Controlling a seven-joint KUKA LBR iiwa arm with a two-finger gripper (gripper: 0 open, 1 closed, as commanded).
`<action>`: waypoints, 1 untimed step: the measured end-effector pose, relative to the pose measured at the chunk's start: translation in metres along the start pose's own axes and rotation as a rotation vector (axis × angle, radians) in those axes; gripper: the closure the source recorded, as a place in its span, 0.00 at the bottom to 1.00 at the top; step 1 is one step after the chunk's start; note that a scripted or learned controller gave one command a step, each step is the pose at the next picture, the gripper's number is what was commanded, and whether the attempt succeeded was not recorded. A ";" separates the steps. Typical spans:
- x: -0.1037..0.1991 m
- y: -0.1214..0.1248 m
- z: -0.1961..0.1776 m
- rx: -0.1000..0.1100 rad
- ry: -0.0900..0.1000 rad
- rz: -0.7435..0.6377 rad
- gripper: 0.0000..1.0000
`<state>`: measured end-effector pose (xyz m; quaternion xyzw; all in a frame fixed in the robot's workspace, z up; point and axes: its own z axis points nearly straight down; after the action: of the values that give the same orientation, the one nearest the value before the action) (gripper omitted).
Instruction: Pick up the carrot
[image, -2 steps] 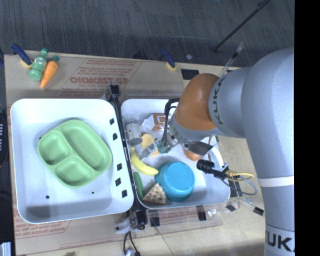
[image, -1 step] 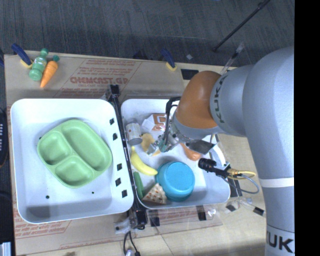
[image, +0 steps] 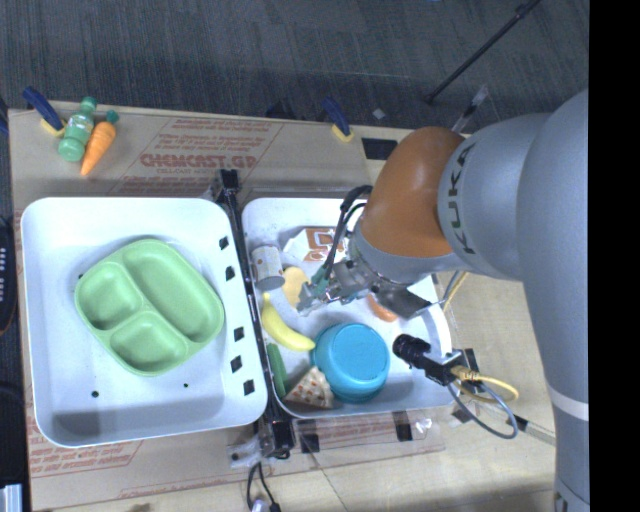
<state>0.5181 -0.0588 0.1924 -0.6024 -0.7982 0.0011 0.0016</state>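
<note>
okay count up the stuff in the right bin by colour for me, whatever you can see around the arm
Right bin, what the arm leaves visible:
Yellow: 2, banana and a small yellow piece
Blue: 1, bowl
Orange: 1, item under the gripper
Green: 1, long piece
Grey: 1, can
Tan: 1, wedge
Total: 7

Green three-compartment plate (image: 150, 306) in the left white bin (image: 45, 300), banana (image: 283, 331), blue bowl (image: 352, 361) and pizza slice (image: 312, 390) in the right bin (image: 270, 212), green toy bottle (image: 74, 133) on the bench (image: 200, 150).

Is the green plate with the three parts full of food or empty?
Empty. The green three-part plastic plate lies flat in the left white bin, and all three of its hollows show bare green.
</note>
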 end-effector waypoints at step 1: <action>-0.084 -0.008 -0.102 -0.003 -0.006 -0.304 1.00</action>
<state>0.5341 -0.1420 0.2943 -0.4744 -0.8803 0.0017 -0.0016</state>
